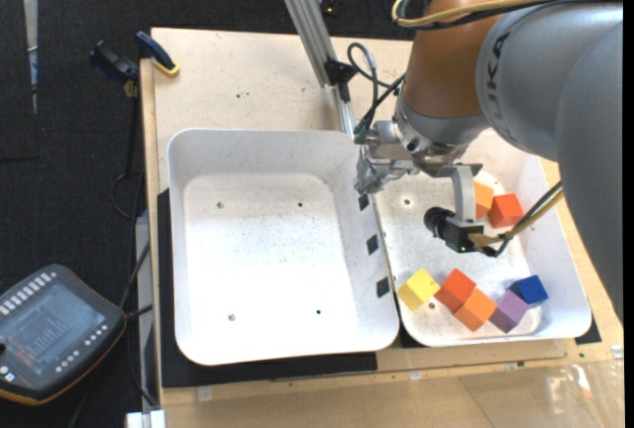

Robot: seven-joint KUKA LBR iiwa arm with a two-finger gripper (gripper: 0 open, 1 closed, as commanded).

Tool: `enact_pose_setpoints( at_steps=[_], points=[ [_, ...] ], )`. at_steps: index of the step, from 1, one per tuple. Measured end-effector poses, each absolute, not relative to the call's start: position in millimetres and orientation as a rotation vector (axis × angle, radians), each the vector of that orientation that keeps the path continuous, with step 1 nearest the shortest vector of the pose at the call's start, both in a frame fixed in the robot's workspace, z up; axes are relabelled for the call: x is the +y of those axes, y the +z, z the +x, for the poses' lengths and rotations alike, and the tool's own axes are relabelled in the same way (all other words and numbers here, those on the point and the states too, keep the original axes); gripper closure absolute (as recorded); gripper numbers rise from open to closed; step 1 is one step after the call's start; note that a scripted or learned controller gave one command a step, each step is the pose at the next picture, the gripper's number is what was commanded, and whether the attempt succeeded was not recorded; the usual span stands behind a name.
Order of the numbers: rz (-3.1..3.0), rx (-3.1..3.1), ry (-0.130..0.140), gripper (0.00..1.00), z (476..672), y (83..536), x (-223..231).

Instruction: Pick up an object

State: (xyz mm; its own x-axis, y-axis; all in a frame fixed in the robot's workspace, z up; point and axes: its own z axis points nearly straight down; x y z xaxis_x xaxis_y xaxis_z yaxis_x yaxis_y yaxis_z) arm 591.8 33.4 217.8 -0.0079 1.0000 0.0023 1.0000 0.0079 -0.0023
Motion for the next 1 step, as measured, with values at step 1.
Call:
enact_pose_setpoints(
  at_steps=[1],
  points=[
    [-2.213,-2.23,-0.005,1.0,582.5,238.4,84.7]
  ],
)
